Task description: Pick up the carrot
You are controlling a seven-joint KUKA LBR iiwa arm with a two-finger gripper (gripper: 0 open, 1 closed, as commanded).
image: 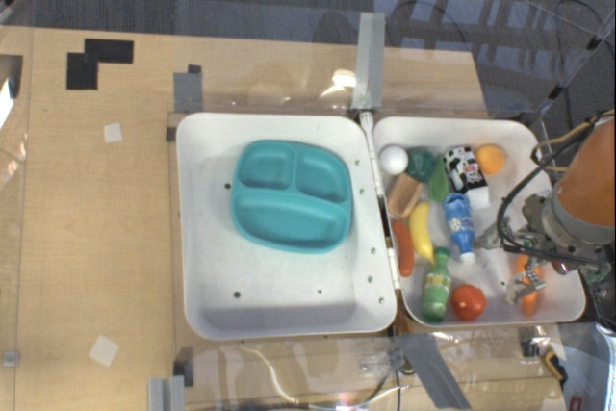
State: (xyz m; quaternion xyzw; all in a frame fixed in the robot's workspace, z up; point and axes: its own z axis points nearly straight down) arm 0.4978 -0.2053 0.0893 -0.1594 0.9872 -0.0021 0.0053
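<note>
The carrot (528, 300) is a small orange piece in the front right corner of the right bin (481, 317). More orange of it peeks out at the gripper's other side. My gripper (527, 281) reaches straight down over it from the right, its metal tip right on top of the carrot and hiding the carrot's middle. The grey wrist and orange band (589, 180) hang above the bin's right wall.
Crowding the right bin are a tomato (468, 301), a green bottle (436, 284), a blue bottle (459, 224), a banana (421, 231), a red pepper (404, 250), a cow-print carton (463, 168), an orange (490, 159) and a white ball (393, 159). A teal divided plate (291, 194) lies in the left bin (207, 236).
</note>
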